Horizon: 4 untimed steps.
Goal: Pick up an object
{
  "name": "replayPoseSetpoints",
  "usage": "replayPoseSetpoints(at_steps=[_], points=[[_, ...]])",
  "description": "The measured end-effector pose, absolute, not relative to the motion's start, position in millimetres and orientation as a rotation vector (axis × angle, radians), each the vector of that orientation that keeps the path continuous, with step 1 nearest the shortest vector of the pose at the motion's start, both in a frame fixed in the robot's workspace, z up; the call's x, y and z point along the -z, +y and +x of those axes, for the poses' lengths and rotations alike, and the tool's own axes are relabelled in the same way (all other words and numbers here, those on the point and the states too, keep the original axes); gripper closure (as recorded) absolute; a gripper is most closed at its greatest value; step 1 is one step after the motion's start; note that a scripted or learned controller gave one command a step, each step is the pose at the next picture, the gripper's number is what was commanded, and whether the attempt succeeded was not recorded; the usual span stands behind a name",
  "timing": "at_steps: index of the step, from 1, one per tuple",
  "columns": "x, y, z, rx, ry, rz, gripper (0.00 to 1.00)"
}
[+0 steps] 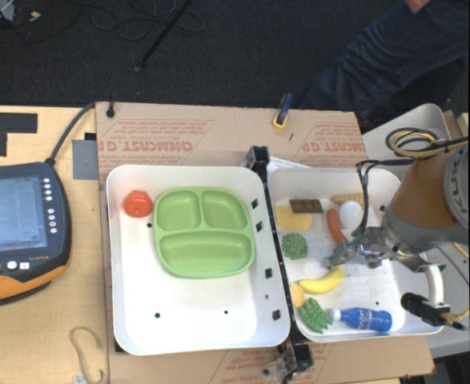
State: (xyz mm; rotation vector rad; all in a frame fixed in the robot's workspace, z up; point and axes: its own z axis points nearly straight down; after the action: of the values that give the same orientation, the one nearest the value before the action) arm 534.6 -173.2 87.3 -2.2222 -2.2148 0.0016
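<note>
The right bin (379, 184) holds several toy foods. There is a brown chocolate bar (306, 206), a yellow cheese block (291, 218), a white egg (351, 214), an orange carrot (334, 226) and a green broccoli (295, 246). Nearer the front lie a yellow banana (323, 282), a green leafy piece (315, 316) and a blue bottle (366, 319) on its side. My gripper (338, 258) hangs low in this bin, just above the banana's right end and below the carrot. Nothing shows between it and the toys.
The left bin (130, 302) carries a green divided plate (203, 231) and a red-orange round toy (138, 204) at its back left. A tablet-like pendant (14, 218) lies on the bench at far left. Cables loop near the arm (423, 202) at right.
</note>
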Motion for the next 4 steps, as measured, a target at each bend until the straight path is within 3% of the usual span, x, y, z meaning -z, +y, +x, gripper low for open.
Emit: replayPoseSetpoints(at_steps=[1, 4], points=[[-98, -175, 533.8, -0.003, -2.206, -2.23, 1.0], [-230, -173, 535.9, 0.002, -2.223, -2.222, 1.0]])
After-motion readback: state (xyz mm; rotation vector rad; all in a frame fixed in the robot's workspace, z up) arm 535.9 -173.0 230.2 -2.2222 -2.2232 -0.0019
